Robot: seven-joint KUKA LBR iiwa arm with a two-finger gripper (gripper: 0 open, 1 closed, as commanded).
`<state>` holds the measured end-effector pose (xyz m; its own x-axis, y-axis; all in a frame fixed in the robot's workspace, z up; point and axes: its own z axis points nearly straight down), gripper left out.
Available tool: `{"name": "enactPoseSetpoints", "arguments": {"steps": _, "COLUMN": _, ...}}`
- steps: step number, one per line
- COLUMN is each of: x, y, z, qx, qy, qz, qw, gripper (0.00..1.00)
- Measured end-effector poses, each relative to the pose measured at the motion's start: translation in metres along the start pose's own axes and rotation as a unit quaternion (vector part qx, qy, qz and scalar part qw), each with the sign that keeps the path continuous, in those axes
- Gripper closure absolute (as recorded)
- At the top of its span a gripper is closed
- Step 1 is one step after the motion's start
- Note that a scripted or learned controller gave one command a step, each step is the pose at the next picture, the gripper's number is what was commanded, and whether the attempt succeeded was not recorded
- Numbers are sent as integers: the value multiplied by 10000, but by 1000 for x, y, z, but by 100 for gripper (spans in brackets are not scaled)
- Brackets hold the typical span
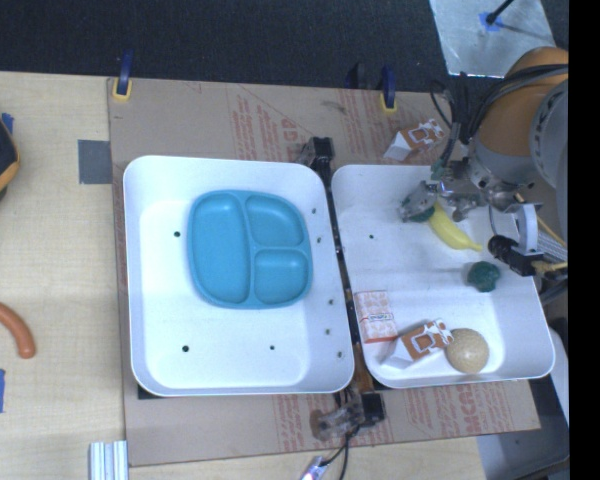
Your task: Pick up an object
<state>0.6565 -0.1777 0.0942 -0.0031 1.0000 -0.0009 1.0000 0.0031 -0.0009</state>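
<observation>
1. Arm: grey KUKA arm with the orange band comes in from the right, wrist over the far right corner of the right-hand shallow white bin.
2. Gripper: low over that bin's far end, just beside the upper end of the yellow banana. Can't tell how the jaws stand — dark hardware and cables blur together there. Nothing visibly between them.
3. Right bin contents: banana lying at a slant near the far right side; small dark green lump just beyond its lower end; round beige ball at the near right corner, touching an orange-and-white printed carton; a red-and-white printed flat packet against the left wall.
4. Left-hand shallow white bin: holds a blue three-compartment plastic plate, roughly centred, lying flat.
5. Outside the bins: a second orange-and-white carton on the brown cardboard sheet behind the right bin; an orange-brown toy sausage on the wooden bench at far left, well apart from both bins.
</observation>
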Motion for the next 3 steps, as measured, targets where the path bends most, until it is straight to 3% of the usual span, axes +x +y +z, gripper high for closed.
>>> {"name": "enactPoseSetpoints", "arguments": {"steps": 1, "x": 24, "y": 0, "z": 2, "qx": 21, "qy": 5, "qz": -13, "qw": 10000, "gripper": 0}}
{"name": "enactPoseSetpoints", "arguments": {"steps": 3, "x": 9, "y": 0, "z": 2, "qx": -2, "qy": -1, "qz": 1, "qw": 10000, "gripper": 0}}
